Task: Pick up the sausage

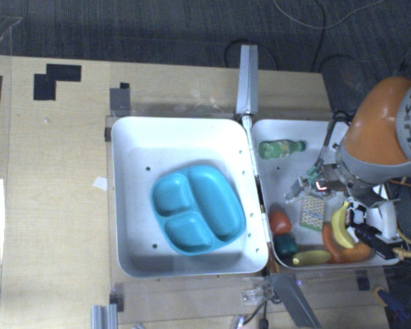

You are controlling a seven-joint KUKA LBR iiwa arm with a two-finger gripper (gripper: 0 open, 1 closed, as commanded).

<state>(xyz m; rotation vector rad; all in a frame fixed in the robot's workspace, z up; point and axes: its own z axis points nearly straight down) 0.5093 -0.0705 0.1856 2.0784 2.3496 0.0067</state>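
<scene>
The sausage (332, 245) is an orange-red curved piece lying at the front of the right bin (288, 166), partly under a yellow banana (340, 228). My gripper (309, 186) hovers over the middle of the right bin, just above a small checkered packet (313, 212). It sits up and to the left of the sausage and is not touching it. Nothing visible is held in it. The grey arm with its orange band (380, 125) comes in from the right and hides the bin's right side.
The right bin also holds a green bottle (281, 148) at the back, a red piece (280, 221), a dark teal piece (285, 243) and a yellow-green piece (312, 257) at the front. The left bin (130, 184) holds a blue divided plate (195, 208).
</scene>
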